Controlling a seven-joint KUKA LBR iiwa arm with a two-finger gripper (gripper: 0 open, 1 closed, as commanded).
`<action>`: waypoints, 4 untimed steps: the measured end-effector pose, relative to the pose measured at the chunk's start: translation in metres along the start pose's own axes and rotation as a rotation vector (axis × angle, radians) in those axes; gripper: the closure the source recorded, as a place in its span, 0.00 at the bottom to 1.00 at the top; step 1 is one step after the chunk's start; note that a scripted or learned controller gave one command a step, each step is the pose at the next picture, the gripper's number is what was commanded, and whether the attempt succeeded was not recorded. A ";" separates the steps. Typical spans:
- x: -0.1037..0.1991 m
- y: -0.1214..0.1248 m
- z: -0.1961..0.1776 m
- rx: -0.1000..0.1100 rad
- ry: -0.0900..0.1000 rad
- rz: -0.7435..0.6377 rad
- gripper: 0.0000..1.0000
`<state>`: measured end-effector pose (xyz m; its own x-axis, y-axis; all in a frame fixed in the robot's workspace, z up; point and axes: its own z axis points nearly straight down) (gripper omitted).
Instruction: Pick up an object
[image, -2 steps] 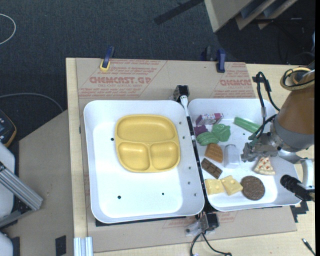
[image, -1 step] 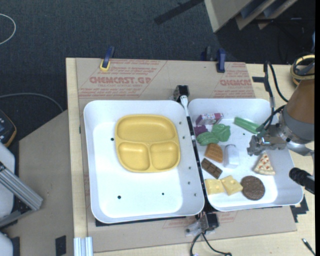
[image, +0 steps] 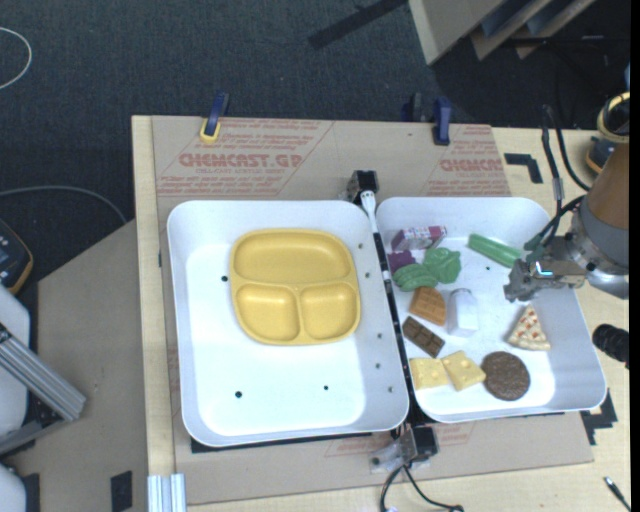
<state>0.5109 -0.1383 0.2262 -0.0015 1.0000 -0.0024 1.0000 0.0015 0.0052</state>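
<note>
The right bin (image: 575, 385) holds several toy foods: a purple piece (image: 417, 238), a green leafy piece (image: 430, 268), a green stick (image: 492, 249), an orange-brown wedge (image: 428, 304), a small white block (image: 462, 309), a dark brown bar (image: 422, 337), two yellow cheese pieces (image: 447, 371), a round brown patty (image: 506, 375) and a pizza slice (image: 529, 330). My gripper (image: 523, 283) hangs over the right part of this bin, just above the pizza slice and below the right end of the green stick. I see nothing held in it.
The left bin (image: 200, 330) holds a yellow divided plate (image: 295, 284). A black divider clip (image: 364, 186) sits between the bins at the back. Blue and yellow clamps (image: 212, 118) grip the board's far edge. The arm's body (image: 610, 220) stands over the right bin's right rim.
</note>
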 end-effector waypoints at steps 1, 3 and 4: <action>0.048 0.021 -0.009 0.000 0.002 -0.005 1.00; 0.158 0.051 -0.007 0.000 0.004 -0.006 1.00; 0.206 0.059 -0.004 0.001 0.003 -0.004 1.00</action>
